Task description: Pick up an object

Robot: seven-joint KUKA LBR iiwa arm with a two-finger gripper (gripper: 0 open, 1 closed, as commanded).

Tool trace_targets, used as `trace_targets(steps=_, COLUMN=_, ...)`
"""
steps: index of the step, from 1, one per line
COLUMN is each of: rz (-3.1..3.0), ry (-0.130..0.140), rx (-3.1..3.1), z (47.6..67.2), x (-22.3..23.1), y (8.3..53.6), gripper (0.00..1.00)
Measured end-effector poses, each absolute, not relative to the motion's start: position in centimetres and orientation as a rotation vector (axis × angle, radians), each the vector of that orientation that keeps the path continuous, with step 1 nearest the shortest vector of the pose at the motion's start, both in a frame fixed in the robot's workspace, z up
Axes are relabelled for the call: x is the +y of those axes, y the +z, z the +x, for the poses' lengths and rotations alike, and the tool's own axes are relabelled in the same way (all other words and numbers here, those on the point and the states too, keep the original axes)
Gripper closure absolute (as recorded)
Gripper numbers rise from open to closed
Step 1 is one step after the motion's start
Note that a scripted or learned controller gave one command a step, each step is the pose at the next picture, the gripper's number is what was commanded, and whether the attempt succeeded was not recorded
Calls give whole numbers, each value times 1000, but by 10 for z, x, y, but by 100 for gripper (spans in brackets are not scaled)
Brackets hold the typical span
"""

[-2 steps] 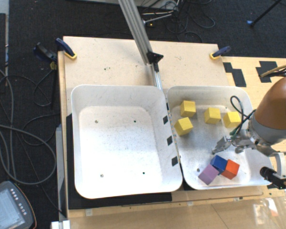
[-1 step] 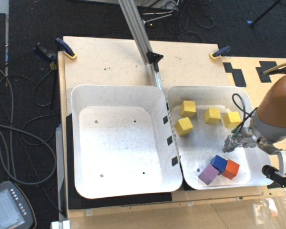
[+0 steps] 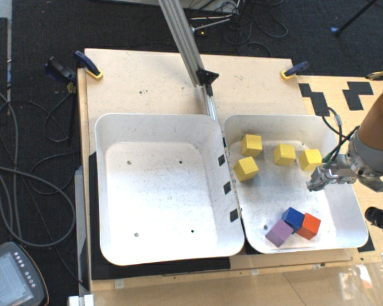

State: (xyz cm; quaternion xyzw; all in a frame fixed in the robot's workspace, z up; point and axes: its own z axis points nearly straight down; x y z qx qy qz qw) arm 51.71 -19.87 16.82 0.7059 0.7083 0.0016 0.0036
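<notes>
The hand [image 3: 317, 182] hovers low in the right bin [image 3: 345, 225] – just near of a yellow cube [image 3: 310, 159] – its grip I cannot tell.

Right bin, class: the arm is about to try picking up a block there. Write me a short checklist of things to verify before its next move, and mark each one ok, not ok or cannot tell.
1. Blocks lie in the right bin: ok. Four yellow, one blue, one orange, one purple.
2. The gripper is over the right bin: ok, near its right side.
3. A block is close to the gripper: ok, the rightmost yellow block lies just above it in the view.
4. That block stands free of its neighbours: ok, a gap separates it from the next yellow block.
5. Fingers are open enough for a grasp: cannot tell.
6. The blue, orange and purple blocks are apart: not ok, they touch in a cluster.
</notes>
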Motion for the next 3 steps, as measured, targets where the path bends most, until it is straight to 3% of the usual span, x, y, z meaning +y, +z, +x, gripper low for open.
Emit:
trace_targets(steps=1, rz=2212, ry=5, rx=2220, z=519, x=-199, y=222, gripper=100)
trace_targets(steps=3, rz=2214, ry=2, rx=2232, z=526, x=-101, y=217, gripper=100)
